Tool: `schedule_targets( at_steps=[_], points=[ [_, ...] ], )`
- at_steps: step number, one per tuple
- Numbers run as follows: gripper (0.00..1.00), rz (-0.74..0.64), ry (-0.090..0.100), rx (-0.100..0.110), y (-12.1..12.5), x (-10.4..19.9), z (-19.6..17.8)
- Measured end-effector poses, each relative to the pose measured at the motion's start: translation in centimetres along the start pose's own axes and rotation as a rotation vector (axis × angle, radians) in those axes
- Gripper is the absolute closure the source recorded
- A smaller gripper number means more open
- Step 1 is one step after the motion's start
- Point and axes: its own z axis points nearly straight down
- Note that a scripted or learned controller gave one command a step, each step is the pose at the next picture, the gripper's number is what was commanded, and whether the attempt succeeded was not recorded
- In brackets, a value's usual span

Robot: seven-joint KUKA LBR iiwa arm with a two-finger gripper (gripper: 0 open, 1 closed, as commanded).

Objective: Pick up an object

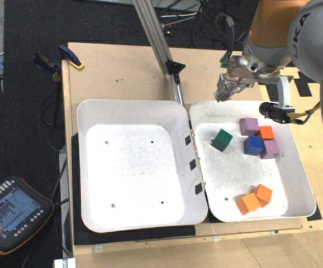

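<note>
My gripper (224,92) hangs above the back left rim of the right bin (295,175), up and behind the blocks. A green block (222,140) lies alone in that bin's left part, below the gripper. To its right cluster a purple block (249,126), a small orange block (266,132), a blue block (253,145) and a second purple block (271,148). Two orange blocks (254,199) lie together near the bin's front edge. Nothing shows between the fingers.
The left bin (131,163) lies beside the right one. A slanted metal pole (156,32) runs down to the gap between the bins at the back. A teach pendant (10,214) rests at the lower left, off the bench. Clamps (58,60) sit at the back left corner.
</note>
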Motion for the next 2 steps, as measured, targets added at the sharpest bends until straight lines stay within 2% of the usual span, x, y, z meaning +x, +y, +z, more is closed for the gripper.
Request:
schedule_targets(
  at_steps=[1, 2],
  points=[
    [1.0, 0.0, 0.0, 0.001, -0.3, 6.1, 1.5],
    [1.0, 0.0, 0.0, 0.0, -1.2, 11.1, 1.1]
  ],
)
